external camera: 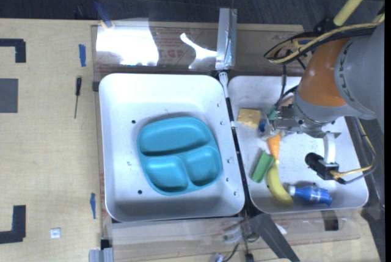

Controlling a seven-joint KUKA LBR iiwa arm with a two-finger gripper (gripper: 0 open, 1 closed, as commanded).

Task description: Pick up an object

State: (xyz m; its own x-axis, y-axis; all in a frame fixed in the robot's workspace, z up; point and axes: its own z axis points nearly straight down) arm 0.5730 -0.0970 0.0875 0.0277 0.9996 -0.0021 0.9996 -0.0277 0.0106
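Carrot: a small orange carrot-shaped piece (274, 145) lies in the right bin (354, 193), just below the claw, and I judge it the likeliest target because the claw sits nearly over its upper end.
Landmark: the right bin; every place below is told against it.
Blue object: a blue cylinder-like toy (313, 195) lies along the right bin's near wall, on its side, probably where it rolled to rest.
Banana: a yellow banana (278, 186) curves along the right bin's near left part, its lower end close beside the blue object.
Green block: a green oblong piece (263, 166) lies tilted just above the banana, near the right bin's left wall, apart from the carrot's tip by a small gap.
Black part: a dark fitting (319, 164) with a cable hangs over the right bin's middle; it looks to belong to the arm, not to the loose things.
Claw: the claw (280, 123) is low over the right bin's upper left part, beneath the orange-banded wrist (324, 80); whether it is wide or narrow I cannot tell, and nothing can be seen held.
Tan block: a pale tan block (248, 117) rests in the right bin's far left part, just left of the claw.
Left bin: the white bin (116, 132) touching the right bin's left wall holds a blue divided tray (179, 154), likely a drop place.
Counter: the wooden counter (43, 151) carries both bins.
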